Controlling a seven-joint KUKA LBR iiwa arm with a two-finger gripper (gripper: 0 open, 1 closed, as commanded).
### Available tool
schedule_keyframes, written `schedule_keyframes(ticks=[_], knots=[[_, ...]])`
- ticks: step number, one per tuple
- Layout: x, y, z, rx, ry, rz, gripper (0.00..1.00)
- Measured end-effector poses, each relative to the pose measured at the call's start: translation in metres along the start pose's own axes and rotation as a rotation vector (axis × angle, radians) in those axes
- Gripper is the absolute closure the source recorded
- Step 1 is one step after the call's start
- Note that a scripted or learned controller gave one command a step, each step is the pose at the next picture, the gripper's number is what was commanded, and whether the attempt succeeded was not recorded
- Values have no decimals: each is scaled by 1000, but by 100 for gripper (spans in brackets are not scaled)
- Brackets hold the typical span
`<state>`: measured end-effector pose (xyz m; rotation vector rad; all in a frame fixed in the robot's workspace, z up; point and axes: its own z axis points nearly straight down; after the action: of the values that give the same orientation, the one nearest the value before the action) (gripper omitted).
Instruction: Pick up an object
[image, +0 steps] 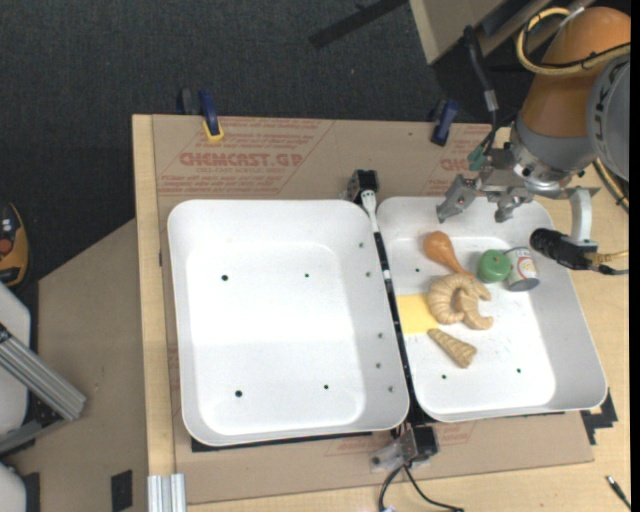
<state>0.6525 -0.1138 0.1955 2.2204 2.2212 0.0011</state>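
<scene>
Orange drumstick (441, 249) below open hand (482, 205)

The arm (575, 70) is cut off by the top and right edges of the picture, so most of it is out of sight. The yellow piece (410, 312) near the middle of the surface is partly under the croissant (458, 299). The small can (522, 268) is too small to read. At the left edge, a dark thing (10, 245) and a metal bar (35, 375) are cut off.
</scene>
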Motion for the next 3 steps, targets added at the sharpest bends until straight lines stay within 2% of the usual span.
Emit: schedule_keyframes(ticks=[1,2,3], knots=[[18,-23,118,10,3,1,0],[9,13,110,-4,-1,-2,0],[10,13,99,-4,-1,-2,100]])
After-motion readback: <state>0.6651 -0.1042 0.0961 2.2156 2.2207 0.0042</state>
